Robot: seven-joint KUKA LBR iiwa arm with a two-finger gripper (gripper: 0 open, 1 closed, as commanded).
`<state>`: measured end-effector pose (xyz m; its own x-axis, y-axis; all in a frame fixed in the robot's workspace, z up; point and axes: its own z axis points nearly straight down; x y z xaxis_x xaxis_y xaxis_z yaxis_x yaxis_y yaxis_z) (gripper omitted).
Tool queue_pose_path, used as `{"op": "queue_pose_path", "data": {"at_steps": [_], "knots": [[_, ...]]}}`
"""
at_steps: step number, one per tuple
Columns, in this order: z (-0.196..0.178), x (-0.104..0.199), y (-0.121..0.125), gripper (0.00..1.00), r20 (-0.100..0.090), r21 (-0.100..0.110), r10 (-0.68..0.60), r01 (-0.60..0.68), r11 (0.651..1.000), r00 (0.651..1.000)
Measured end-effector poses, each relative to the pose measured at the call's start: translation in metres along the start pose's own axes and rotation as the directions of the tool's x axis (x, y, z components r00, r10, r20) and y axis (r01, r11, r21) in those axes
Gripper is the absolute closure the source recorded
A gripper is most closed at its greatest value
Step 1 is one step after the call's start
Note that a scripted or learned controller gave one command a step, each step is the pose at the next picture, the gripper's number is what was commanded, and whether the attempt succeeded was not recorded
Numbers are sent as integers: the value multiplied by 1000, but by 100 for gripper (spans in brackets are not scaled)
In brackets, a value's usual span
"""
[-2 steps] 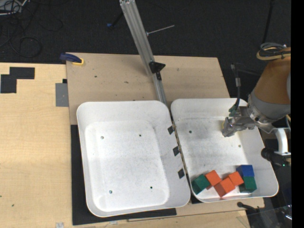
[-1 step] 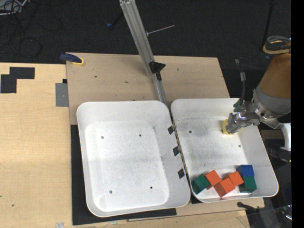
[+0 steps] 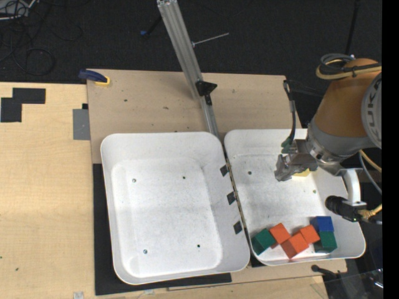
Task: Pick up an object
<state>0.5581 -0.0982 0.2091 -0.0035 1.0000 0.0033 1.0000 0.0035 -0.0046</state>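
Observation:
My gripper (image 3: 285, 169) hangs over the upper middle of the right bin (image 3: 262, 148), with the orange-banded arm (image 3: 346, 111) reaching in from the right. A small yellow piece (image 3: 303, 173) lies just right of the gripper, partly hidden by it. At the bin's near edge sits a cluster of blocks: a green one (image 3: 263, 239), an orange one (image 3: 279, 232), another orange one (image 3: 298, 242), a blue one (image 3: 323, 223) and a dark green one (image 3: 326, 241). The gripper is well above and left of that cluster.
The left bin (image 3: 165, 204) lies beside the right one, with black clips (image 3: 230, 198) along their shared edge. A slanted aluminium rail (image 3: 186, 55) rises behind the bins. A blue and yellow clamp (image 3: 95, 76) sits at the bench's far left corner.

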Motion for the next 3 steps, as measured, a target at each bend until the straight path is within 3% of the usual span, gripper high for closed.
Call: {"op": "queue_pose_path", "data": {"at_steps": [2, 3], "knots": [[1, 99, -32, 100, 0, 1, -1, 1, 1000, 1000], [-19, 154, -38, 100, 1, -3, -2, 2, 1000, 1000]]}}
